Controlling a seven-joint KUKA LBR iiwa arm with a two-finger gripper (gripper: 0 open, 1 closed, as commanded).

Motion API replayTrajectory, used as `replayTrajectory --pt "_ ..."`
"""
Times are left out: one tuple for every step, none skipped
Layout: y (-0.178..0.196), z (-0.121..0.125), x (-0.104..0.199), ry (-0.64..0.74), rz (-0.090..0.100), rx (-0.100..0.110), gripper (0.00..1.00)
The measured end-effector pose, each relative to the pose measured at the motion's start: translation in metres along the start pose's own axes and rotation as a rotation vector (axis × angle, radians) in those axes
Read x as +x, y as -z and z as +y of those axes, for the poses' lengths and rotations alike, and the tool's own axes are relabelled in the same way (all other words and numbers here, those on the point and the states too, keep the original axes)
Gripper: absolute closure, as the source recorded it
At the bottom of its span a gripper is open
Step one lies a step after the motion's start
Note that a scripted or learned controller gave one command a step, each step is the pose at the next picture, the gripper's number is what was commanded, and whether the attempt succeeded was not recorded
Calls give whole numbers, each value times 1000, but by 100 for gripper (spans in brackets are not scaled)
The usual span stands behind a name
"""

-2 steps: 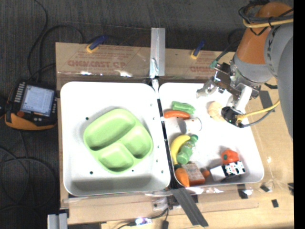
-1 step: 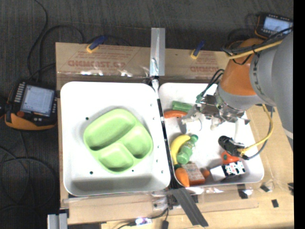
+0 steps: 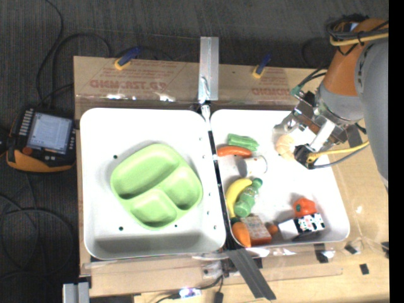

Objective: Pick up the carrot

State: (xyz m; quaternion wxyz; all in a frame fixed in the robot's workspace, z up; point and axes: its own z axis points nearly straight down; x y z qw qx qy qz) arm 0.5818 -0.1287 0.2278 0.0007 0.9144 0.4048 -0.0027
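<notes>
The carrot [image 3: 240,233] — as I read it, the stubby orange cone — lies in the near left corner of the right bin [image 3: 328,188]. It sits close against the bin wall and touches a brown block [image 3: 255,227] on its right, with a banana [image 3: 235,191] and a green bottle [image 3: 248,196] just beyond it. The claw [image 3: 294,131] hangs over the far right part of that bin, well apart from the carrot and just beside a pale rounded lump [image 3: 285,145]. Whether the claw is released or clenched I cannot tell from this angle. The step in hand is the approach. To do it well, the arm should cross the bin diagonally, high enough to clear the bottle and the white cup [image 3: 255,164], then come straight down with the claw released and turned to close across the carrot's narrow width. The wall and the block leave little room on either side, so the descent must be well centred or the block may be caught too. A red-orange stick [image 3: 233,151] near the far wall could be mistaken for the target. The left bin [image 3: 95,169] carries a green divided plate [image 3: 156,185]. Both bins rest on a brown board worktop [image 3: 151,81] held by clamps [image 3: 126,57] — around it is dark carpet [image 3: 38,36], where a handheld controller [image 3: 45,134] lies.
</notes>
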Motion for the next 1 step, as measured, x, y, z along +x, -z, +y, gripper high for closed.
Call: replayTrajectory --pt "-104 10 42 476 3 1 0"
